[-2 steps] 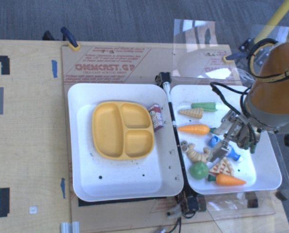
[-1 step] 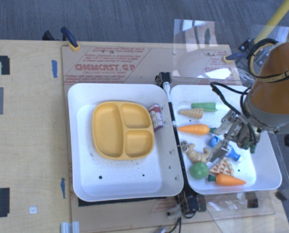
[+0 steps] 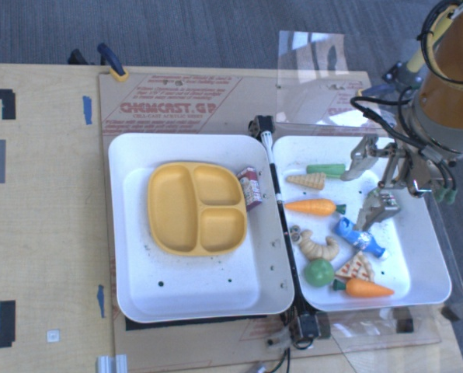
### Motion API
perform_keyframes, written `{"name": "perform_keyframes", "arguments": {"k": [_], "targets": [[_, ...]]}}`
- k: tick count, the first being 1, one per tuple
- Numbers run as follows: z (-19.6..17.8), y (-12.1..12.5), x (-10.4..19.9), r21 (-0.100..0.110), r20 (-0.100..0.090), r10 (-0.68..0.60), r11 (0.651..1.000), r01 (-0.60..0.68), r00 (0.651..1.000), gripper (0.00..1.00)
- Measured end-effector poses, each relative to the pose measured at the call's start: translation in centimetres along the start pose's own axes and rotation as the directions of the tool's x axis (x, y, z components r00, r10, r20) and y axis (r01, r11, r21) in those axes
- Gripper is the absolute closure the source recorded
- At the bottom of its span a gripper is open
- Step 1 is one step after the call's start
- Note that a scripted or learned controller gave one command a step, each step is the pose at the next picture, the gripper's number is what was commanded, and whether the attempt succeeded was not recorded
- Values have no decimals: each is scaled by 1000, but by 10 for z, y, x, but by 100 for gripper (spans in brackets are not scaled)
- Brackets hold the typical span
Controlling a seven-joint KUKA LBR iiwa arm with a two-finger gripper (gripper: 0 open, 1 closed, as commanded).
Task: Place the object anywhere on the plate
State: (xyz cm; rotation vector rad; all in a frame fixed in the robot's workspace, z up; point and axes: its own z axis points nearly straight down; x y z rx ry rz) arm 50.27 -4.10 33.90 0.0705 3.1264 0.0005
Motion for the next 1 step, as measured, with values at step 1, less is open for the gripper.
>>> {"name": "perform_keyframes", "arguments": {"k": [1], "targets": [[158,-14,27,-1,-23,42,999,-42,999,0]]}}
